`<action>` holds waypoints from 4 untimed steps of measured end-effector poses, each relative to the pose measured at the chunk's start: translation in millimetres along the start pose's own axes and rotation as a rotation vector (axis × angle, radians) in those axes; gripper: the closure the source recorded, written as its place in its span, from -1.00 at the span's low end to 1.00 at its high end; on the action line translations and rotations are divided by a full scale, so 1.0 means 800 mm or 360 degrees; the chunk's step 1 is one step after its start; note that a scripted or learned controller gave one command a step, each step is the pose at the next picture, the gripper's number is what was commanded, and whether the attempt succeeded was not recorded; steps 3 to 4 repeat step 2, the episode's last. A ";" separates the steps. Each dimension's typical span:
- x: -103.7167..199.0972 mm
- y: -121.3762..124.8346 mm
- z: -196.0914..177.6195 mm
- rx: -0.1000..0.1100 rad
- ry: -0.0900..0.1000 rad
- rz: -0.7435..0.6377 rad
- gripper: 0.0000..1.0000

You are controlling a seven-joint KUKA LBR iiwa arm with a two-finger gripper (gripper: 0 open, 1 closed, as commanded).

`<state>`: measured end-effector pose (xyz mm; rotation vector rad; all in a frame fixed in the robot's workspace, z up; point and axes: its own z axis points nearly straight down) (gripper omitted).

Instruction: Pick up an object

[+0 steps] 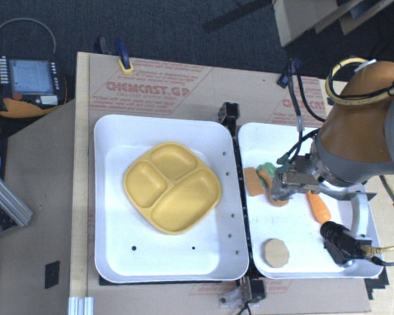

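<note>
In the right bin (pixel 273 142) lie an orange-brown flat piece (pixel 253 181), a green item (pixel 268 170), an orange round item (pixel 279 199), an orange carrot-like stick (pixel 319 207) and a tan round disc (pixel 276 253). My gripper (pixel 281 186) hangs low over the left part of that bin, right above the orange round item and beside the green one. The wrist hides much of what lies under it. Whether anything sits between its parts cannot be made out.
The left bin (pixel 107 180) holds a yellow divided plate (pixel 173 187) in its middle. The grey and orange arm (pixel 363 119) covers the upper right of the right bin. A divider with black clips (pixel 228 112) runs between the bins.
</note>
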<state>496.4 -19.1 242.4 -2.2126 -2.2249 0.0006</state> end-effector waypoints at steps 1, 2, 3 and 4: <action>0.060 0.012 0.021 0.0002 -0.0001 0.0001 1.00; 0.138 0.024 0.029 -0.0005 -0.0001 -0.0003 1.00; 0.138 0.024 0.029 -0.0005 -0.0001 -0.0003 1.00; 0.138 0.024 0.029 -0.0005 -0.0001 -0.0003 1.00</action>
